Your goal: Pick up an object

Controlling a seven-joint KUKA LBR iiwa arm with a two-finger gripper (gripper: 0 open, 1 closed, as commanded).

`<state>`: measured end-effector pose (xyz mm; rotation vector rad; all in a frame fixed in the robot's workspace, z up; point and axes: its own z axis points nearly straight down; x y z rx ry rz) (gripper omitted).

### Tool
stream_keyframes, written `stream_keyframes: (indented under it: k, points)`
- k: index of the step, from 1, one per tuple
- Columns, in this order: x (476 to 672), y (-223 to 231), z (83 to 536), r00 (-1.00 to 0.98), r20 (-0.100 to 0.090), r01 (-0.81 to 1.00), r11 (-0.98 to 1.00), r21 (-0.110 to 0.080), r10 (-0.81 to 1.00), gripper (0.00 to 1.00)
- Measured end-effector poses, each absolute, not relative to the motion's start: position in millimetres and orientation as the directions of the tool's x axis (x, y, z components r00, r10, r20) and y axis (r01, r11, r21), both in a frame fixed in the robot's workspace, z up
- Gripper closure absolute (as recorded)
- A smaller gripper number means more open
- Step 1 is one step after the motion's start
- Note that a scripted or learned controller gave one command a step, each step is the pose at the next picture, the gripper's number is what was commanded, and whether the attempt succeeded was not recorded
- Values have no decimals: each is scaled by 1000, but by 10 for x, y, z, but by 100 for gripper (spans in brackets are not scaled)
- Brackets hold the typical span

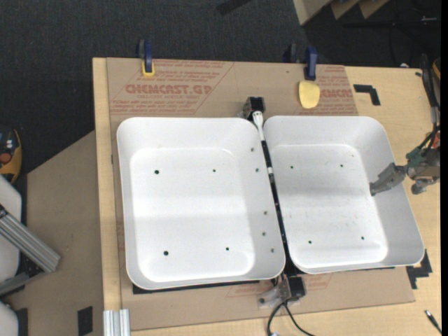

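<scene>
End effector [386, 179] sits at the right rim of the right bin [329, 128], reaching in from off the counter edge; what shows is a grey fingerlike piece angled down-left over the bin's right wall, with a cluttered wrist part and wiring just right of it. Whether it is spread or pressed together I cannot tell — too small and blurred. Nothing visibly between its tips.

Task thing: no object to pick is lying in the right bin; its floor shows just small dark holes and faint scuffs. Same for the left bin [140, 135], which touches the right bin along its left side. The one loose-looking item is a small yellow piece [309, 94] on the counter [105, 187], just beyond the right bin's far rim, under a blue clamp [311, 61]. Can't tell if that is a pickable object or a fixture. A second blue clamp [146, 51] stands well left of the right bin, beyond the left bin's far rim. A small black-and-white part [255, 108] sits at the far end of the seam on the right bin's left side.

Progress, as a judgement: grasp not done, nothing lifted, nothing held that I can see. All of it is left: find a target, come down on it, grip, lift. With no clear target inside the right bin, a try here would likely come up with nothing.
</scene>
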<state>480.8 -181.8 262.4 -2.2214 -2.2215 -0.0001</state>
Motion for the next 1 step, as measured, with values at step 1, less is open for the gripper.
stream_keyframes:
  k: [1]
  points:
    - [4815, -1821, 2732, -1, -2, 1000, 1, 3, 1000, 100]
